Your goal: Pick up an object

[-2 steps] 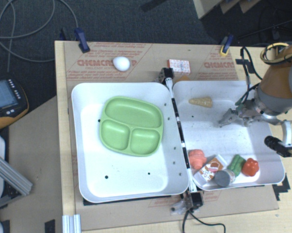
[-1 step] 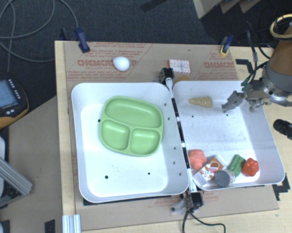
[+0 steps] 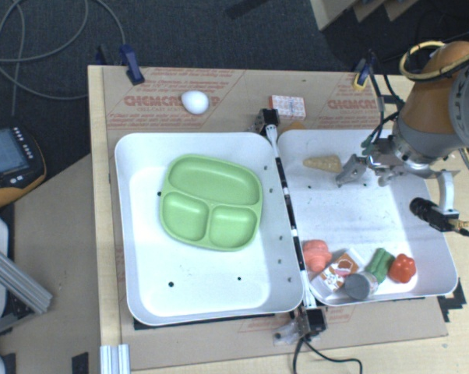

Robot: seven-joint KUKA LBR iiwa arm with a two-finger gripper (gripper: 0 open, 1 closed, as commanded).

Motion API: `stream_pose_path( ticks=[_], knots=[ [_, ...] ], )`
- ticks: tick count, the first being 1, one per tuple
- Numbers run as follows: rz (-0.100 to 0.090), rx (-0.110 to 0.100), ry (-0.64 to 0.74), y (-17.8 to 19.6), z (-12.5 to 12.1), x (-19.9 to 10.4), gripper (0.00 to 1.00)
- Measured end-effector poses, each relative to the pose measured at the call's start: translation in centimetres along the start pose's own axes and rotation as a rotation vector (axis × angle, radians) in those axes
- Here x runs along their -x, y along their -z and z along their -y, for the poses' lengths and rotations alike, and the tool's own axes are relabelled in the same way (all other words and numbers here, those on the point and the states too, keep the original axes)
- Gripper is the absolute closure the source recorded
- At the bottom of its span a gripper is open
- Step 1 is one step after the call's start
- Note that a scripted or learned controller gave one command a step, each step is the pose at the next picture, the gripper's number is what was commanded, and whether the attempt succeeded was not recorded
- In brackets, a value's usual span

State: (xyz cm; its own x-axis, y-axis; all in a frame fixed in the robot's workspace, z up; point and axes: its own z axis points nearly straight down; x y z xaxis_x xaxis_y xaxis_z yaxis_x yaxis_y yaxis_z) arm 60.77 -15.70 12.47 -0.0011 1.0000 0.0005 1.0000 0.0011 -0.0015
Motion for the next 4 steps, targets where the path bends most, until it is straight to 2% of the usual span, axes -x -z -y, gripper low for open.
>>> stream_pose_path(
  ticks=[1, 2, 3, 4],
  knots=[
    [0.001, 0.005, 0.001, 4.2, -1.5, -3.8, 0.0],
    [0.001, 0.003, 0.0, -0.5, -5.9, -6.5, 0.0],
    [0.001, -0.001, -0.002, -4.0, -5.8, -3.7, 0.0],
    [0.0, 0.0, 0.0, -4.0, -5.9, -6.3, 0.0]
  ],
)
